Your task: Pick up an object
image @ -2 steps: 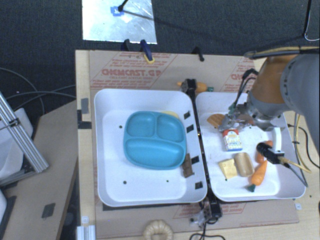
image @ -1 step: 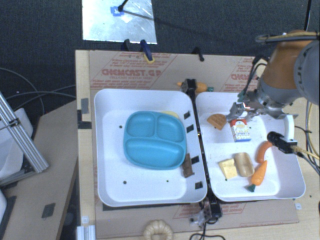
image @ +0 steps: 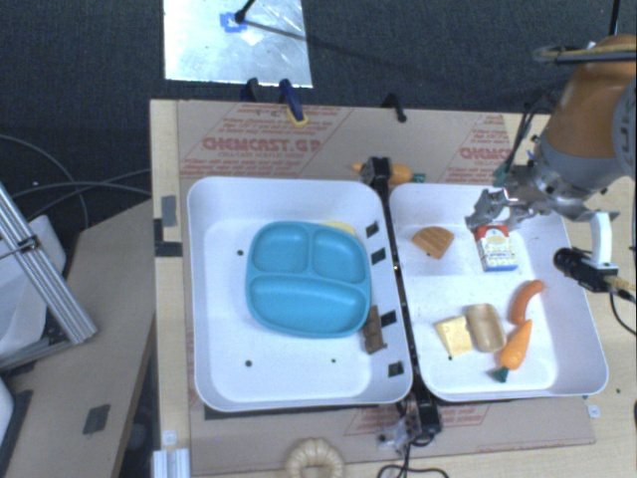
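Two shallow white bins sit side by side on the worktop (image: pixel 229 137), over a brown printed sheet.

Left bin (image: pixel 214 257): a blue divided plate (image: pixel 307 279) lies near the middle. A small brown piece (image: pixel 373 335) rests just beside the plate's lower right edge, close to the dividing wall.

Right bin (image: pixel 577 366): a tan, cookie-like piece (image: pixel 434 240) toward the upper left. A small red, white and blue carton (image: pixel 497 247) lies flat near the upper middle. Lower down, a yellow block (image: pixel 454 336) touches a beige bread-like piece (image: pixel 485 327). To their right, an orange carrot (image: pixel 515 347) and a smaller orange-red piece (image: pixel 526 299) lie near each other.

The arm (image: pixel 592 118) enters from the right. The tool (image: pixel 495 209) hangs over the right bin, just above the carton's upper end. Whether its fingers are open or closed cannot be told, nor whether it touches the carton.

A reflective square panel (image: pixel 237 26) lies beyond the worktop.
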You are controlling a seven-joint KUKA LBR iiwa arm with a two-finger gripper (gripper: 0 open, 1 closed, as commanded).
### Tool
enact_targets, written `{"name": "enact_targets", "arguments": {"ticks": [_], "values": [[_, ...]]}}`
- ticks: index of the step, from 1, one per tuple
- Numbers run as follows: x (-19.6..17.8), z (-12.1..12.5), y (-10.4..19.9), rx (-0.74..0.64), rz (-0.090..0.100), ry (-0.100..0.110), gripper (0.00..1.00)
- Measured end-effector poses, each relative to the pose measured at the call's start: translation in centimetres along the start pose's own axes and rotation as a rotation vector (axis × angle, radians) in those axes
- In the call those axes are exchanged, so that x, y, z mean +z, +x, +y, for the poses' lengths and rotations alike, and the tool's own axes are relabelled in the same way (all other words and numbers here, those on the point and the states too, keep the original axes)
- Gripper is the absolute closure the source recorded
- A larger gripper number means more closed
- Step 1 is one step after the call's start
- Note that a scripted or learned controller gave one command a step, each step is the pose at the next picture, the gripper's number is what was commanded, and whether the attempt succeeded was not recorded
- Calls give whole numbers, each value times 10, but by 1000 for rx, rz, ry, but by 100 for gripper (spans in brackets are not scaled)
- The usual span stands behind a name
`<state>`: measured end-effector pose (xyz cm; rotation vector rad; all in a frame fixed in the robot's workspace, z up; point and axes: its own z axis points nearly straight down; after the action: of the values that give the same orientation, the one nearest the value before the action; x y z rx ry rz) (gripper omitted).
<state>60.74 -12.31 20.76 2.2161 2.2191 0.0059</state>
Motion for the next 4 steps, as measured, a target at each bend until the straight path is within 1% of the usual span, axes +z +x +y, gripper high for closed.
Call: {"name": "enact_targets", "arguments": {"ticks": [1, 2, 3, 4], "values": [[-18, 1, 0, -2, 1, 2, 100], [-8, -25, 47, -6, 3, 7, 100], [-21, -48, 92, -7, 4, 6, 100], [-10, -75, 141, -8, 3, 9, 100]]}}
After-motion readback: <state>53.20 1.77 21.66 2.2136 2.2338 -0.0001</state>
